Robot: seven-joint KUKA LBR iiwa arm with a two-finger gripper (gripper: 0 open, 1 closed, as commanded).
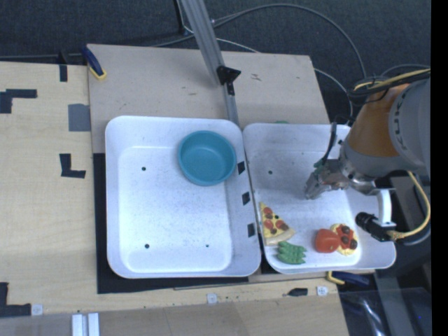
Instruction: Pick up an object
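Note:
In the right bin (280,152) lie a pizza slice toy (273,224), a green leafy toy (291,253), a red tomato-like toy (326,241) and a second yellow and red toy (346,238). My gripper (317,185) hangs over the middle of that bin, above and apart from the toys near its front edge. Nothing shows between its fingers. The grey arm with its orange band (371,128) reaches in from the right. A blue bowl (207,157) sits at the back of the left bin (140,208).
A slanted grey pole (206,37) runs down to the gap between the bins at the back. Cables (315,40) loop behind the right bin. A black connector (374,227) hangs off the arm at the right bin's edge.

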